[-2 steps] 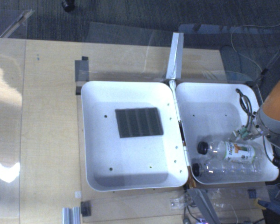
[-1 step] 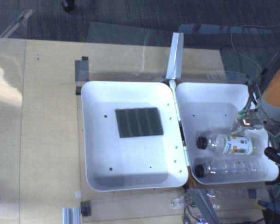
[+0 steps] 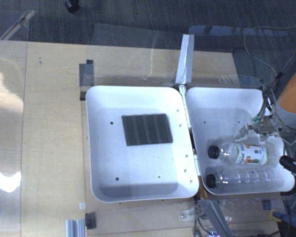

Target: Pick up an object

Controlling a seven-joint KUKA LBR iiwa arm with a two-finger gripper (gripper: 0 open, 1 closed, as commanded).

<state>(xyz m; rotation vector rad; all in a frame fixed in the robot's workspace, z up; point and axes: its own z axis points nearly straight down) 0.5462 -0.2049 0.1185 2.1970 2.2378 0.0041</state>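
From my remote seat I saw the gripper point(image 3: 259, 127) low in the right bin point(image 3: 212, 102), just above a clear bottle with an orange-and-green label point(image 3: 241, 153) lying on its side; I could not tell its state. A second clear bottle point(image 3: 241, 177) lay just nearer. A dark ribbed mat point(image 3: 147, 129) lay in the left bin point(image 3: 103, 172).

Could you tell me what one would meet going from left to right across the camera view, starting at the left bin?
Left bin → dark ribbed pad lying in it → divider between the bins → right bin → black caps of the two clear bottles → labelled bottle body → gripper over the upper bottle → arm's orange band.
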